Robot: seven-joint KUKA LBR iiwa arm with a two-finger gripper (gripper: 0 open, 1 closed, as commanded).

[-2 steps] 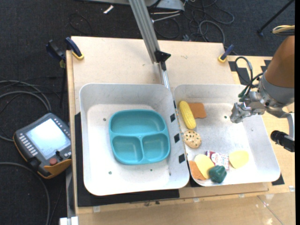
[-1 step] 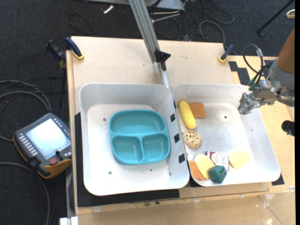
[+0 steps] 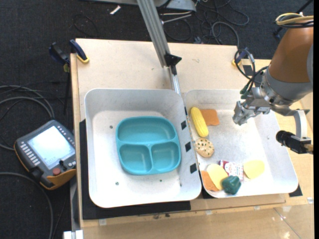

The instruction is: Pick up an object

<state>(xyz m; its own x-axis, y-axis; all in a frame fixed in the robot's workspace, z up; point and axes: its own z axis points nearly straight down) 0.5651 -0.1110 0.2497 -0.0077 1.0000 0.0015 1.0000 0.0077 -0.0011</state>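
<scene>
Your gripper [image 3: 240,117] hangs right of centre; whether it's parted, I cannot tell. Drop squarely over the corn [image 3: 200,122], clear of the cookie [image 3: 204,147].

- The arm [image 3: 294,59] enters from the right edge, its orange band uppermost and the grey wrist below it.
- The wrist bends down and toward the left.
- The gripper [image 3: 239,117] hangs over the upper right part of the right bin.
- Nothing is seen between its tips.
</scene>
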